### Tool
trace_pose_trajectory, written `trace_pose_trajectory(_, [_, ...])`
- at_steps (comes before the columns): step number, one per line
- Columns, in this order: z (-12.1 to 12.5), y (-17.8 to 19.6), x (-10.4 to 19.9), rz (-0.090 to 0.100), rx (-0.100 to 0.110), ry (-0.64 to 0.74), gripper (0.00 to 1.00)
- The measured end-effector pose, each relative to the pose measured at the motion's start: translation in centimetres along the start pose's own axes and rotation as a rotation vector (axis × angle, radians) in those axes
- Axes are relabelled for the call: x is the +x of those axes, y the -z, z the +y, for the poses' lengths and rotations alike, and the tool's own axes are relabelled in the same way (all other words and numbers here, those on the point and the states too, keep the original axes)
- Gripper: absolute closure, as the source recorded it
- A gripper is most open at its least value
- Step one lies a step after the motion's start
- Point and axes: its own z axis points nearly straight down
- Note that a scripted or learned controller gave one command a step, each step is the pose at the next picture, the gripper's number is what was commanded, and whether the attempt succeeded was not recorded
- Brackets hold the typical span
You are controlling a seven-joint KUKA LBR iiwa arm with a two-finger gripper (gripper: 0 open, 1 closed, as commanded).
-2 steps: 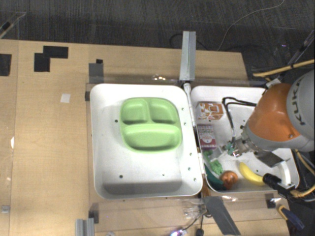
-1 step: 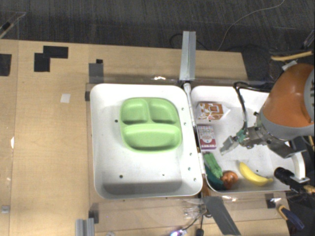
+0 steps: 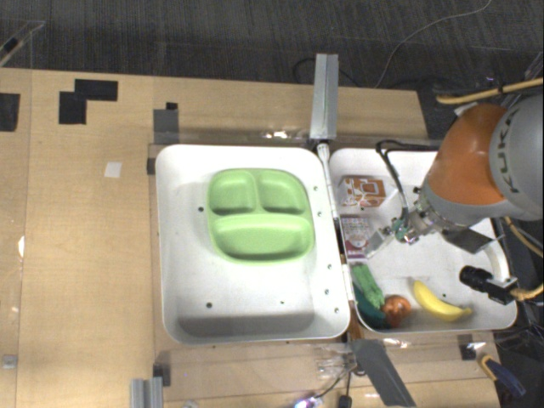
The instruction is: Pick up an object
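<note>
Arm (image 3: 484, 164) is in from the right, hanging over the right bin (image 3: 501, 317), and its gripper (image 3: 406, 228) sits low over the middle of that bin's floor, tips aimed toward the divider between the two bins; bare white floor lies just below the gripper and off to its right, so there's open room there, while the inner wall is close on its left. Whether the gripper is spread or clenched, I cannot tell, the tip is a small dark tangle from up here, and nothing can be seen caught in it. Just left of the gripper, nearly touching it, lies a small purple-printed packet (image 3: 355, 235), and above that, toward the far wall, a card with orange-brown print (image 3: 363, 191). Below the gripper, along the near wall: a green toy (image 3: 369, 287) hard against the inner wall, a reddish apple (image 3: 396, 308) touching it, then a banana (image 3: 439, 301) lying slantwise, below and slightly right of the gripper. Well off to the left, across the divider, the left bin (image 3: 183, 313) holds a green divided tray (image 3: 258, 213), sitting flat with white floor all round it
</note>
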Motion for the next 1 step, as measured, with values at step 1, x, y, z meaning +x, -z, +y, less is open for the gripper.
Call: trace_pose_trajectory(1, [-0.01, -2.34, -3.08, -0.007, -0.024, -0.089, 0.0])
